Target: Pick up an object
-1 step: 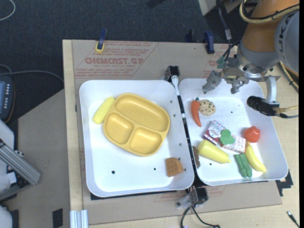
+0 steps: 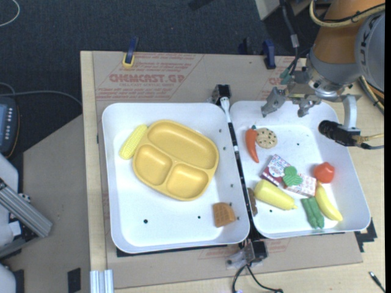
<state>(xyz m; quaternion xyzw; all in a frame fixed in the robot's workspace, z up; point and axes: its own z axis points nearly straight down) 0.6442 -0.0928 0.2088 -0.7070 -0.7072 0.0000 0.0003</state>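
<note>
Hovering open, gripper (image 2: 287, 104) w/ cookie (image 2: 266, 138) just below-left.

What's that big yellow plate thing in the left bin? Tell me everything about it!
The yellow divided plate looks like smooth, shiny plastic. It has three hollow sections: one long one along its upper side and two smaller ones below. It lies flat and right side up, turned at a slant, in the middle of the left bin. A toy corn cob rests against its upper left edge. Nothing sits in its sections.
</note>
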